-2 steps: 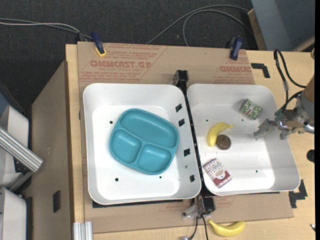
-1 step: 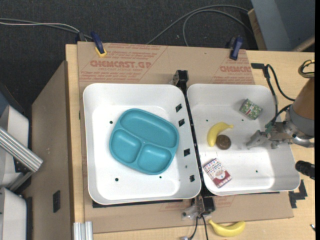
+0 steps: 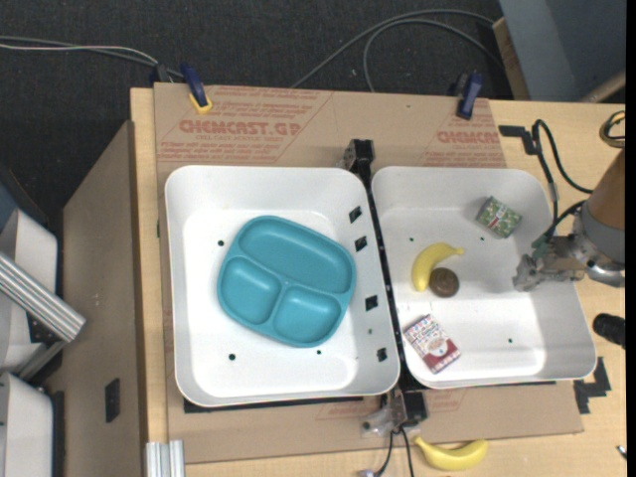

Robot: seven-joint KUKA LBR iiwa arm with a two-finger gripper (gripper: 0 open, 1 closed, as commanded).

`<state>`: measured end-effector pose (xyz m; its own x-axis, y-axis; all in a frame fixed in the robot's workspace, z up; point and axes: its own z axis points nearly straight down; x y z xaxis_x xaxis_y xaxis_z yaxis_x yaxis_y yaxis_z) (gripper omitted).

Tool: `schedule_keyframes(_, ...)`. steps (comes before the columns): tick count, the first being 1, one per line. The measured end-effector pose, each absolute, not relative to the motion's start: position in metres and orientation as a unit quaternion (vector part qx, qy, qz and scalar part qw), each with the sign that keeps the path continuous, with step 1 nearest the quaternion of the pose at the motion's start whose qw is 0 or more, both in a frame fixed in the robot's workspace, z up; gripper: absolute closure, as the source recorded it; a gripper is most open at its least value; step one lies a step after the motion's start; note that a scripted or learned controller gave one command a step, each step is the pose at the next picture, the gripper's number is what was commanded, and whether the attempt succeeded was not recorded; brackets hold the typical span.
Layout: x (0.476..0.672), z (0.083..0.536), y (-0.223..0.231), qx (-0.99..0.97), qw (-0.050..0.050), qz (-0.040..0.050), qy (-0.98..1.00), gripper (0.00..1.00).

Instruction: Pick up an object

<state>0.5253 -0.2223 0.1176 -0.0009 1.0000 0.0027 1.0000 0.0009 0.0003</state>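
- Hovering w/ the gripper (image 3: 529, 269) low at the right bin's (image 3: 556, 361) right side, nothing between its tips; can't tell if they're spread or closed.
- Approach step, no pick yet.
- Targets: banana (image 3: 431, 263) mid-bin touching brown ball (image 3: 444, 283), green packet (image 3: 498, 217) toward back, card box (image 3: 431, 342) near front-left corner.
- Left bin (image 3: 199, 366) has the blue tray (image 3: 286, 280).
- Next: shift over one item, then descend.

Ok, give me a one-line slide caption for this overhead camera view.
Arm's hand low over the right bin, apart from banana, brown ball, green packet and card; blue tray in left bin.
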Motion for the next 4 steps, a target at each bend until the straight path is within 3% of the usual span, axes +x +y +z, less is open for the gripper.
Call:
schedule_keyframes(1, 0.528, 0.182, -0.221, -0.707, -0.003, -0.0015, -0.708, 1.00)
schedule_keyframes(3, 0.529, 0.255, -0.216, -0.706, -0.002, -0.0012, -0.708, 1.00)
schedule_keyframes(4, 0.543, 0.262, -0.161, -0.704, -0.001, -0.0015, -0.710, 1.00)
